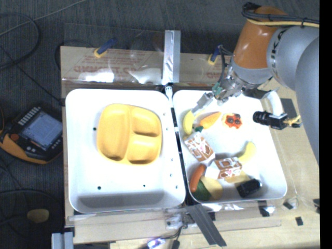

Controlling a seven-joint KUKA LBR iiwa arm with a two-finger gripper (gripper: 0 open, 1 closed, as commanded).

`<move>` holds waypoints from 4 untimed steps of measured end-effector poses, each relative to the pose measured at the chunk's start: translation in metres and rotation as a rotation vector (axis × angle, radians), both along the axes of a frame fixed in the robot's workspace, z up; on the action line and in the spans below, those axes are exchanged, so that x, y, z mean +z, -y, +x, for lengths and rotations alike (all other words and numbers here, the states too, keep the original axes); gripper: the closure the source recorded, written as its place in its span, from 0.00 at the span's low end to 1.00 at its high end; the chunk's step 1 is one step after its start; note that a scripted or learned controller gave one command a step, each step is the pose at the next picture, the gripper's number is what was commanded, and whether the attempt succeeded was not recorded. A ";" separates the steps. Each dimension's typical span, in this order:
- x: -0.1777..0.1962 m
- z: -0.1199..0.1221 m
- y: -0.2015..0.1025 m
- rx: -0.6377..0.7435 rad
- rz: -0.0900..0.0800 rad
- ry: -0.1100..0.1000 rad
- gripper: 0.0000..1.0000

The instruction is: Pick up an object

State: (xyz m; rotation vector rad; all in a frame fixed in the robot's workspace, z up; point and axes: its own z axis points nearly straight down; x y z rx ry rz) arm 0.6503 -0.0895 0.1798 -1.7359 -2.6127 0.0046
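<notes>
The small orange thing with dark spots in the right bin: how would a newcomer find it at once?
Start at the right bin, the one crowded with toy food. Look to its far half, right of the yellow-orange fruit piece. The small orange toy lies apart on bare white floor, the only piece with dark spots.

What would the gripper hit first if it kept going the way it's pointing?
The gripper points down and left into the right bin. Straight on, it would probably meet the banana by the divider first, though depth is hard to judge.
</notes>
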 end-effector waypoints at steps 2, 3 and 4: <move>-0.060 0.017 0.018 0.165 0.000 0.029 1.00; -0.063 0.023 0.013 0.095 -0.001 0.019 1.00; -0.089 -0.050 0.016 0.065 -0.003 0.019 1.00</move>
